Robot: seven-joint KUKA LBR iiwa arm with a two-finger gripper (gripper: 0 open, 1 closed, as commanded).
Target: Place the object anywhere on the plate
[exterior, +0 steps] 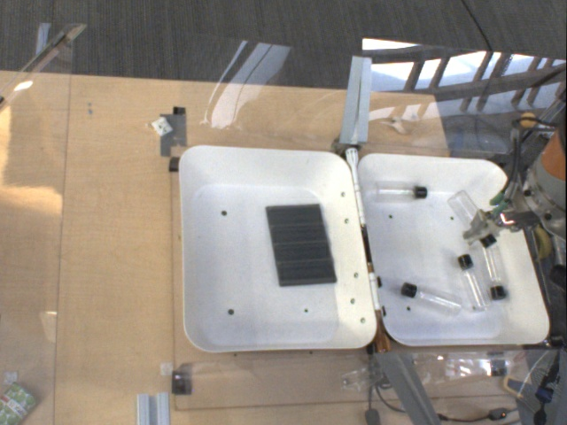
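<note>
Gripper: you see it low over the right bin, near its right wall; whether it's spread or pinched, you cannot tell.
Tubes: one clear tube at the tip; others with black caps scattered around.
Plate: dark, ribbed, mid left bin, bare.

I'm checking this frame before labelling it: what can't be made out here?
- Tool, camera view: small and blurred, so its finger state and any grasp are unreadable.
- Arm: cut off by the right edge.
- Clear tubes in the right bin: transparent against white, so outlines and count are uncertain.
- Dark plate: surface detail too small.
</note>
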